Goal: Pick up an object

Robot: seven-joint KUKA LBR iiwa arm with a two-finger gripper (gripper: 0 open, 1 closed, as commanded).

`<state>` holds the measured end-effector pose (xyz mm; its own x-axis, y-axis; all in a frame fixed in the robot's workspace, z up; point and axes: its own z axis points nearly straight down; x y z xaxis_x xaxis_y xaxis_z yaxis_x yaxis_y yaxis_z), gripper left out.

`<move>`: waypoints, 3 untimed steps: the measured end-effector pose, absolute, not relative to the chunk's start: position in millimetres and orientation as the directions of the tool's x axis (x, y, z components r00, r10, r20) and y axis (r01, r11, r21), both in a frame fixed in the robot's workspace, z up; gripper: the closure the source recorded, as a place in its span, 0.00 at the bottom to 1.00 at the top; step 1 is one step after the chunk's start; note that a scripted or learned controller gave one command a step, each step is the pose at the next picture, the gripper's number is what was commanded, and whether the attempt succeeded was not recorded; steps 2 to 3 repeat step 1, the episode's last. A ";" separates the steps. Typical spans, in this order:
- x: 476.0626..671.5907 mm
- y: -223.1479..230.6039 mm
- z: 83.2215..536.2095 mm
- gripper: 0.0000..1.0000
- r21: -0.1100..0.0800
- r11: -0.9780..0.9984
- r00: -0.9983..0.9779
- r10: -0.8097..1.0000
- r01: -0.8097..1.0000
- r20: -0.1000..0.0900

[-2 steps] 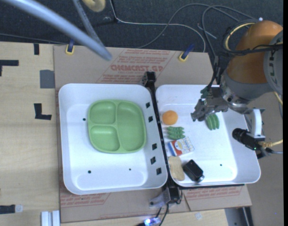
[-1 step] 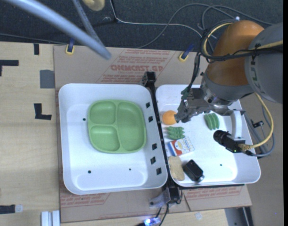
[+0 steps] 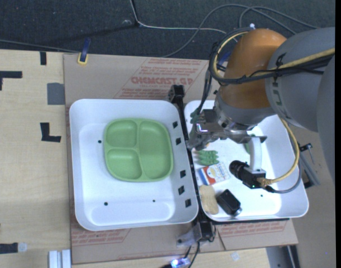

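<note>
Two shallow white bins sit side by side on a cardboard sheet (image 3: 153,74) laid over the wooden surface (image 3: 25,166). The left bin (image 3: 83,205) holds a green divided plate (image 3: 138,149), lying flat near its centre. The right bin (image 3: 293,205) holds several small items along its left side: a green toothed piece (image 3: 207,157), a white card with red and blue print (image 3: 214,175) just below it, a tan oblong object (image 3: 209,199), and a black block (image 3: 229,201) beside that. The grey arm with its orange band (image 3: 254,60) reaches in from the right over the right bin. The pincer (image 3: 199,135) hangs just above the green toothed piece; finger state cannot be determined. A black cylindrical fitting (image 3: 244,173) projects beneath the wrist.
</note>
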<state>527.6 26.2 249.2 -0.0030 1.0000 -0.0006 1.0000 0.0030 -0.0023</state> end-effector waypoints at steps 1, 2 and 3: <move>528.8 87.3 241.4 1.00 -0.002 0.003 -0.003 1.000 1.000 -0.001; 528.8 87.3 241.4 1.00 -0.002 0.003 -0.003 1.000 1.000 -0.001; 528.8 87.3 241.4 1.00 -0.002 0.003 -0.003 1.000 1.000 -0.001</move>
